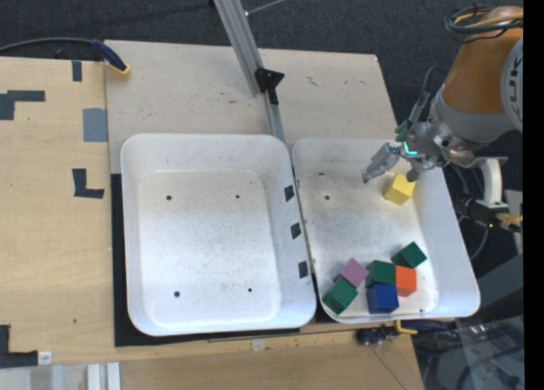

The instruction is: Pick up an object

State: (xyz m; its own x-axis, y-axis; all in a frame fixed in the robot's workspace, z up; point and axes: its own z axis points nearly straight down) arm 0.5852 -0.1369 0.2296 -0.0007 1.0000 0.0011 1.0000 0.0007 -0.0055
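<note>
The yellow block (399, 189) is taken here as the likely object of the pick, since it lies apart from the others in the right bin (340, 167), toward that bin's far right side. The hand (393, 164) is seen just above and beside it, at the end of the arm (480, 82) that reaches in from the right. Two fingers appear spread, one pointing down and left, the other near the block's upper edge; they are judged to be apart, with nothing clamped between them. Whether the block is touched by a fingertip cannot be told.

The remaining blocks are gathered in the near part of the right bin: a green block (411, 254), an orange block (405, 280), a blue block (382, 297), a purple block (353, 274), another green one (341, 295) at the near left of the heap, and a dark green one (382, 273) in the middle. The left bin (204, 235) stands beside it on the bench (195, 91).

As to progress, the approach is judged to be largely made, but no grasp is shown. What is left is the closing of the fingers around a block and the lifting of it clear of the bin floor.
</note>
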